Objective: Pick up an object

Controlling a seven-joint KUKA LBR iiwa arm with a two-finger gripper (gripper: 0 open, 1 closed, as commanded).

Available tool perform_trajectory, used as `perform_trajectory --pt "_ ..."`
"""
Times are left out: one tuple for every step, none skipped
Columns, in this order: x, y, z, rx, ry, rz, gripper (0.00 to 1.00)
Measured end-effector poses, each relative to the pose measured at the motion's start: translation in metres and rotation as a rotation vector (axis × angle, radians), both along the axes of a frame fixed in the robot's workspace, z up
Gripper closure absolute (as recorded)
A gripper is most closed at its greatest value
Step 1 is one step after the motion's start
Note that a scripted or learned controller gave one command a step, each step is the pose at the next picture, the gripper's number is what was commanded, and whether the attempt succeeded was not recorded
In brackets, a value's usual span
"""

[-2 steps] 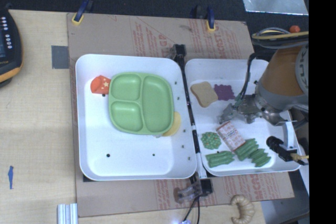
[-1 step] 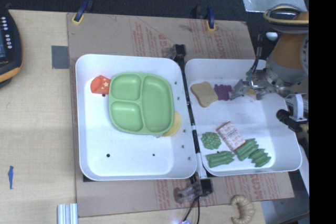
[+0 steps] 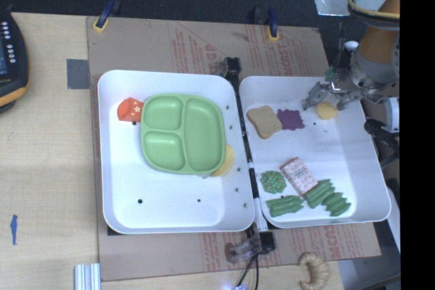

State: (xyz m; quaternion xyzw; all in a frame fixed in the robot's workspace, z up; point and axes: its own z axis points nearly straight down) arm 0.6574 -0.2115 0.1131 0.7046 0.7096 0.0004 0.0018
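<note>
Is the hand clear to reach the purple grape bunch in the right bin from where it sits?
Probably yes. The hand sits low at the right bin's top edge, by a yellow piece. The purple grape bunch lies uncovered nearby, a tan bread slice just beyond it.

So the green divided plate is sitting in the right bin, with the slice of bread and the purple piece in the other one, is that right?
Not quite. The camera view shows the green divided plate in the left bin, not the right. The slice of bread and the purple piece lie in the other one, the right bin.

bench (image 3: 47, 166) | cardboard sheet (image 3: 204, 44) | two white bins (image 3: 115, 146) side by side
</note>
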Motion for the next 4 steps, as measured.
perform_trajectory --pt "-0.002 0.0 0.01 0.0 0.005 0.003 1.0" --pt "0.0 0.074 0.064 0.003 0.0 0.002 1.0" --pt "-0.001 0.07 0.061 0.001 0.004 -0.002 0.0" --pt "-0.011 0.076 -0.025 0.002 0.009 -0.003 0.0"
